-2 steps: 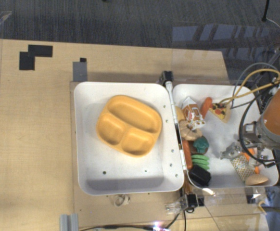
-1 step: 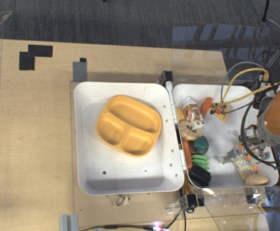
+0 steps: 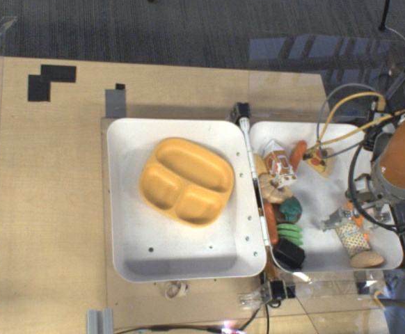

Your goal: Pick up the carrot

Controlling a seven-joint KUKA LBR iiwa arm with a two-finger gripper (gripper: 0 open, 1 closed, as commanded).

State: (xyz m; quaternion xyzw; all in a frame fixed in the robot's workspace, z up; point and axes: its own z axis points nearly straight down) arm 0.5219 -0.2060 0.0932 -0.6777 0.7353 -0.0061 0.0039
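status: not started yet | carrot (image 3: 270, 223) lies by right bin's (image 3: 328, 129) left wall, untouched | gripper (image 3: 340, 219) low in that bin's near right, can't tell its state | you've got the whole pick left

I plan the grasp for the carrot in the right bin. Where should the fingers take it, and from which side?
Grip the carrot across its middle, coming from above. It lies slanted near the right bin's far wall, with its lower end by a small carton, so the upper half looks freer.
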